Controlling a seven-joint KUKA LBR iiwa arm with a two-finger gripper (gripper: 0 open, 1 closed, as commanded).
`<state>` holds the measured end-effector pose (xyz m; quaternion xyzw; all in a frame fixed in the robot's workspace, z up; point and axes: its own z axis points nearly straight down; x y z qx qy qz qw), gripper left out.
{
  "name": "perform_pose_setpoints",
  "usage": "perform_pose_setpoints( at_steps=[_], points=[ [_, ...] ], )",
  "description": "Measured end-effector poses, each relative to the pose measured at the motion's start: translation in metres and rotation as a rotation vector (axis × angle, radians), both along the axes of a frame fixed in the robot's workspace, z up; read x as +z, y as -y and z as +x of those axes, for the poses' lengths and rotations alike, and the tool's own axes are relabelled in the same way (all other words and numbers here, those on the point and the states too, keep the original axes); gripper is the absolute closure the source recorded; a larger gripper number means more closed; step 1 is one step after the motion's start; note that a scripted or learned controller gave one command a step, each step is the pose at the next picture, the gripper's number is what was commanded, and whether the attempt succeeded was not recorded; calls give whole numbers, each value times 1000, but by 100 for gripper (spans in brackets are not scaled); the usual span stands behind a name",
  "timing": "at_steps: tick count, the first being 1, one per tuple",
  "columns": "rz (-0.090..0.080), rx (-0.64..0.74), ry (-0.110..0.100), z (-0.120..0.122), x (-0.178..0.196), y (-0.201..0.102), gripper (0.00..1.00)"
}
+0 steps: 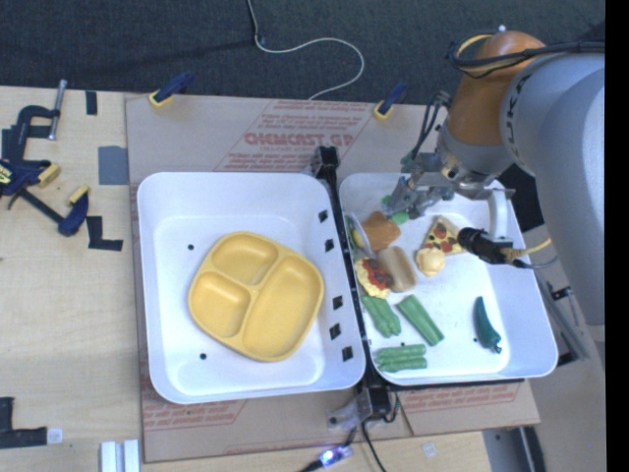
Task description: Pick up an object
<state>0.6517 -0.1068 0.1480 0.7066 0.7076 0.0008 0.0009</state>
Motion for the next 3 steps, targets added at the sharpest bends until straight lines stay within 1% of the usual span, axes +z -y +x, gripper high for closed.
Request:
perform_pose_setpoints(
  at_steps=[1, 2, 3],
  points=[
    [0, 0, 2, 0, 63, 1, 100],
    [1, 0, -2, 1, 77, 0, 100],
    [1, 4, -5, -24, 79, -57, 100]
  ],
)
